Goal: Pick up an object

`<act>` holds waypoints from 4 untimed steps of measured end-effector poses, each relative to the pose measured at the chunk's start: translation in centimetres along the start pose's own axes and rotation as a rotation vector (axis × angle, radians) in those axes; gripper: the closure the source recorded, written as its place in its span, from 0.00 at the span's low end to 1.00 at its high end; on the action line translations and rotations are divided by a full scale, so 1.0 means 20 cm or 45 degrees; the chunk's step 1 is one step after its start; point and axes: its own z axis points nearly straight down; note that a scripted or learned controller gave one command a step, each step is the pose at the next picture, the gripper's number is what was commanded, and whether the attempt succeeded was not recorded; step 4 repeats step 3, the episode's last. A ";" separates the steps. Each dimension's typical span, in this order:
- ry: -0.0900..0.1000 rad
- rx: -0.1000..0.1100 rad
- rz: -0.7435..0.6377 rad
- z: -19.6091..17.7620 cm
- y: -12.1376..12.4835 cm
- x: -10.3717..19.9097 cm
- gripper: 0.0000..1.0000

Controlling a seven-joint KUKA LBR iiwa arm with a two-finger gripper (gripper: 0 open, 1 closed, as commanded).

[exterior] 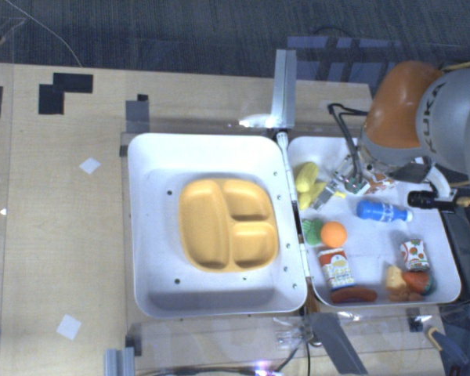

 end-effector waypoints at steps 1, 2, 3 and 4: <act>0.002 0.005 0.258 -0.05 -0.08 0.02 0.00; -0.006 -0.005 0.113 -0.51 0.07 0.25 0.00; 0.001 0.006 -0.050 -0.40 0.01 -0.09 0.00; 0.001 0.006 -0.050 -0.40 0.01 -0.09 0.00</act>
